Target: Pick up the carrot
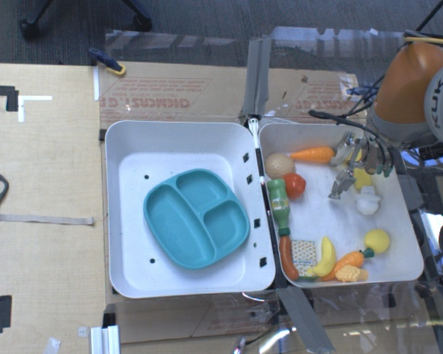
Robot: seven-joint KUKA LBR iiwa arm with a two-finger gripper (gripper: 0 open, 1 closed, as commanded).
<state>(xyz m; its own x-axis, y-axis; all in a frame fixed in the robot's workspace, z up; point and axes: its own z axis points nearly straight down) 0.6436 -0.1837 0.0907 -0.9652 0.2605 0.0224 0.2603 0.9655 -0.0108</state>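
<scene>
In the reaching step, with no grab made yet. Down low in the right shallow white plastic bin [321,216]: the grey metal two-finger gripper [345,174]. Cannot tell if open or shut. Not holding the carrot, by the look of it.

Lying flat near the back wall of that bin: the long orange toy carrot with a little green end [312,154]. Pointing sideways, fat end to the right, close to the gripper. Just beside the round tan toy potato [279,166] on its left, maybe touching. Above the round red toy tomato [295,185] and apart from it.

Next, probably: shift a bit toward the back and to the left, get right over the middle of the carrot, turn to pinch across the thin way, go down, squeeze, lift. Best to stay off the potato.

Looks smooth, hard and shiny, like plastic. Thin at one end, so likely to slip or roll if pinched there.

Also near the front wall: a shorter orange toy carrot with a green stalk [349,259], pressed against the curved yellow toy banana [326,257]. Harder to get.
</scene>
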